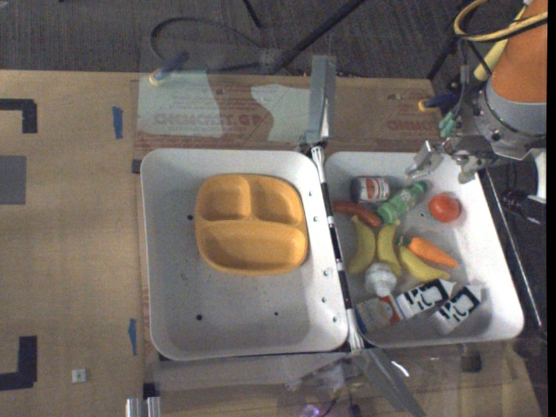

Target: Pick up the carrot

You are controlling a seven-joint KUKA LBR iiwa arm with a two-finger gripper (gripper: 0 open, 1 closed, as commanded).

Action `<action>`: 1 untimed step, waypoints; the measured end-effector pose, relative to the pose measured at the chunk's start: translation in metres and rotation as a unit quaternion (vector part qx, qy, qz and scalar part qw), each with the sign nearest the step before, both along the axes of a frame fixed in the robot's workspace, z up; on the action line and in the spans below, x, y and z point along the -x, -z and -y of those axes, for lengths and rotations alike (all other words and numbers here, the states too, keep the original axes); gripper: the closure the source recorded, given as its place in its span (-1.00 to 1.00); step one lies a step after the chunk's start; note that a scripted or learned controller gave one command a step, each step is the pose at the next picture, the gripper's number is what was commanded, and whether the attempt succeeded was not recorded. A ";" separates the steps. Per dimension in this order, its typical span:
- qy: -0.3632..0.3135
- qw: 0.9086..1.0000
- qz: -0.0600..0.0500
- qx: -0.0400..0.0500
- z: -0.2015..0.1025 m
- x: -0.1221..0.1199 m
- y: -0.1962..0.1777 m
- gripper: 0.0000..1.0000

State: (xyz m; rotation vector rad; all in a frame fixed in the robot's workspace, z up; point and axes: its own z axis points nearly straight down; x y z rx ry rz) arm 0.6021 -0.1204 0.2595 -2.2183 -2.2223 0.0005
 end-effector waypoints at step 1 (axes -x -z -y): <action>-0.035 0.999 0.001 0.000 0.043 0.042 0.139 -1.00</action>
